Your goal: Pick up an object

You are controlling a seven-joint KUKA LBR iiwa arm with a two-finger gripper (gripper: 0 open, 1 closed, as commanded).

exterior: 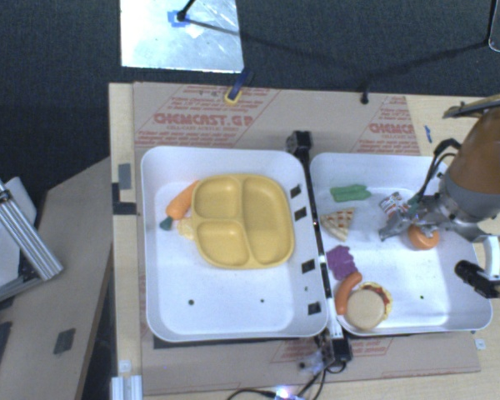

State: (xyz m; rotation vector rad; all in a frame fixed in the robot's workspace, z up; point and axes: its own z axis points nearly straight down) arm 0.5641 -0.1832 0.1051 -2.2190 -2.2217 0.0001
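A small round orange toy [422,237], possibly a fruit, with a pale patch on its upper side, lies in the right bin [450,307] near the bin's right wall. The metal claw [397,217] of the grey and orange arm [483,169] hangs low just to the upper left of this toy; the wrist hardware overlaps the toy's top edge. Whether the claw is released or clenched cannot be told, as the fingertips blur into the bracket.

Left of the claw and slightly above it lies a flat green piece [350,193]. Below that, left of the claw, is a waffle-patterned wedge [338,222]. Farther down and left are a purple piece [343,261], an orange sausage shape [347,290] and a toy burger [367,304], these last two touching.

Well to the left, across the divider, the left bin [225,315] holds a yellow divided plate [236,221], with a toy carrot [181,200] against the plate's left rim.
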